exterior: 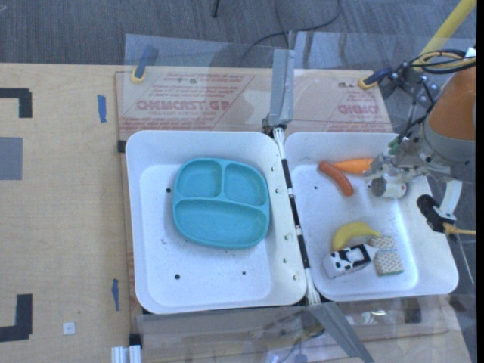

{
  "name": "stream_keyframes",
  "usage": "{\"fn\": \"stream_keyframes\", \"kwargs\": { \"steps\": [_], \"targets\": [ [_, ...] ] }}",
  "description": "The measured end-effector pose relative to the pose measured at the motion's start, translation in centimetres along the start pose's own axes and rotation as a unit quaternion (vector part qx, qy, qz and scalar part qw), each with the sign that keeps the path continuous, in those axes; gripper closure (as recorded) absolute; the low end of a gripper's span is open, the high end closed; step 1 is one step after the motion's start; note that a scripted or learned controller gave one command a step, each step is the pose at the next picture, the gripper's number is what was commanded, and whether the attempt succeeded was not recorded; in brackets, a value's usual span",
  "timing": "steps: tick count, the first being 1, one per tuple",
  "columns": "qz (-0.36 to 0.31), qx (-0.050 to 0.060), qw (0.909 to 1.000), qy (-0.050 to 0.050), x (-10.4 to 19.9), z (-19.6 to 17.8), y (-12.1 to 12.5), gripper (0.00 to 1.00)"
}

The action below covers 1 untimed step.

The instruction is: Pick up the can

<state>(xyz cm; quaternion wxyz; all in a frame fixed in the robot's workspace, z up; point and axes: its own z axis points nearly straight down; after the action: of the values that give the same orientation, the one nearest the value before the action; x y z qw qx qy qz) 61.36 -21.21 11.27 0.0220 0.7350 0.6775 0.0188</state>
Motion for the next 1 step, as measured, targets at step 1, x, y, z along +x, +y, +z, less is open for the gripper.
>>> {"fn": "stream_keyframes", "kwargs": {
  "steps": [1],
  "targets": [
    [0.001,-0.003,1.0,-0.002,-0.15,-1.08,0.18,1.0]
  ]
}}
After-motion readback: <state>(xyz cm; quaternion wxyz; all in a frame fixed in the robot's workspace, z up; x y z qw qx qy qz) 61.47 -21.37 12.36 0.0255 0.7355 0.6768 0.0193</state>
